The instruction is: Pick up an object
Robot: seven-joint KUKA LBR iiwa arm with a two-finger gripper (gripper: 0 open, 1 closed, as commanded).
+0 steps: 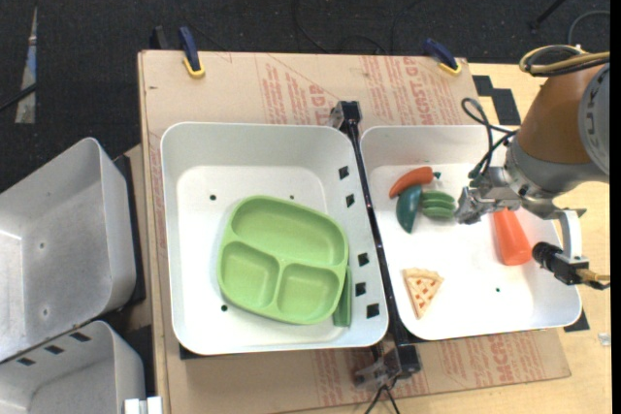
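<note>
My gripper (472, 207) is low in the right bin (543, 310), near its middle. Just to its left lie a light green piece (439, 204) and a dark green pepper (408, 208), the light green one almost touching the gripper. A red-orange chili (412, 179) rests above them. An orange carrot-like piece (510, 237) lies just right of the gripper, below the wrist. A pizza slice (422, 290) sits toward the bin's front. Nothing visibly hangs from the gripper.
The left bin (184, 150) holds a light green divided plate (283, 259). A black divider (364, 208) runs between the bins. More white tubs (58, 238) stand off the bench at the left. The arm's orange band (563, 116) is over the right bin's far right corner.
</note>
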